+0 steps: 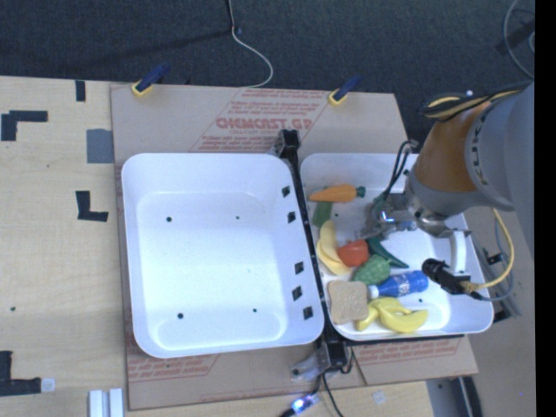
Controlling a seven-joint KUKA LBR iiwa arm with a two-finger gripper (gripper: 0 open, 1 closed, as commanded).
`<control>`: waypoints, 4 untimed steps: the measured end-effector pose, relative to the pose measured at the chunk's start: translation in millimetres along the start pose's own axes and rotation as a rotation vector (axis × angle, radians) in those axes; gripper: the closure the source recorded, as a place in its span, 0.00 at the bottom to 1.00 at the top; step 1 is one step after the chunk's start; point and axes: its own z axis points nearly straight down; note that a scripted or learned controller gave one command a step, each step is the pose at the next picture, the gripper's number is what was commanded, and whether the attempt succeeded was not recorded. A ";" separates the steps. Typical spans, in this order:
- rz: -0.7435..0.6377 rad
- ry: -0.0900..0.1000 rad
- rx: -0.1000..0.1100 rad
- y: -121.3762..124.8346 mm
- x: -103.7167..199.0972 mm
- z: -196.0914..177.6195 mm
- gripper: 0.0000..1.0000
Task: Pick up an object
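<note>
On the counter (52, 233), the right bin (473, 320) is crowded below the claw (380, 219); its state cannot be told. The tomato (353, 253), hemmed by neighbours, could be missed.

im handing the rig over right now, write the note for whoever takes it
Pincer: low inside the right bin, above the toy pile; whether it is open or shut cannot be read from this view, and nothing shows between its tips.
Things: all in the right bin. Carrot near the top, banana along the left wall, red tomato beside it, green vegetable, blue bottle, tan sponge and a yellow piece near the front.
Left bin: no toys.
Done: arm is over the pile.
Left: grasp one object and lift it.
</note>
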 end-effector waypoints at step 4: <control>-0.006 0.002 0.014 15.4 53.9 -13.7 1.00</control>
